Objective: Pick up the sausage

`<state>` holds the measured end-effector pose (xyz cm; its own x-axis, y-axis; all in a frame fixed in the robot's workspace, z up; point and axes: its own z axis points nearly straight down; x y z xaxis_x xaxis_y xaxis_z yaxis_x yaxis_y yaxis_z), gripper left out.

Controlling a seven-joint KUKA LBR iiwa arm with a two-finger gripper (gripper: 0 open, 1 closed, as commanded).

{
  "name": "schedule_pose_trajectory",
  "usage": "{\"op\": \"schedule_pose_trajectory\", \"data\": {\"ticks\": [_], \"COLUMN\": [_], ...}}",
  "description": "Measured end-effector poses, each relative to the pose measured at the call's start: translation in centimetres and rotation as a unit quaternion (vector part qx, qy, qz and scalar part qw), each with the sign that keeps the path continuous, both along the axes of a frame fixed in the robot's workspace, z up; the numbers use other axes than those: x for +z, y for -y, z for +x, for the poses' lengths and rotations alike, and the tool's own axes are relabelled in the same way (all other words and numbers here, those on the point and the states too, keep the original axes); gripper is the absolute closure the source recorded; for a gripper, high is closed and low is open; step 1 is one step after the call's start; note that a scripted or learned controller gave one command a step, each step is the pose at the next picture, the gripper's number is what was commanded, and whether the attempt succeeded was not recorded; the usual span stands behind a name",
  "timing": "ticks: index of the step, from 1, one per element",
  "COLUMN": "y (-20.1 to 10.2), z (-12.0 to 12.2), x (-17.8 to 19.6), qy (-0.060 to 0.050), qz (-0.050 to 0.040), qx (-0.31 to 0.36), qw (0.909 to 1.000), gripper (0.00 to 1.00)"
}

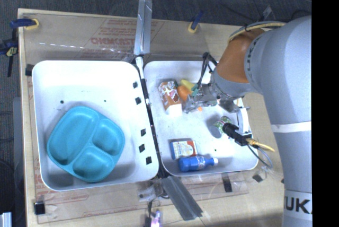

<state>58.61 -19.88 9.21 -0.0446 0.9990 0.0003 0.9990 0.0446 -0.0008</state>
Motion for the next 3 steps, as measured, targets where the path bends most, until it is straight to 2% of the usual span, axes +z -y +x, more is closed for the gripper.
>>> {"op": "schedule_pose_trajectory", "data": {"ticks": [1,2,3], "y": [1.1,-2.1,-6.7], "z": [3.2,0.6,-0.2], "x": [4.8,17.4,6.7], "qy": [0.000,0.001,-0.002], "qz": [-0.0001,-0.0003,0.0002], "qx": [0.002,0.031,0.007], "qw": [1.0000,0.9995,1.0000], "gripper": [0.00,0.00,0.00]}}
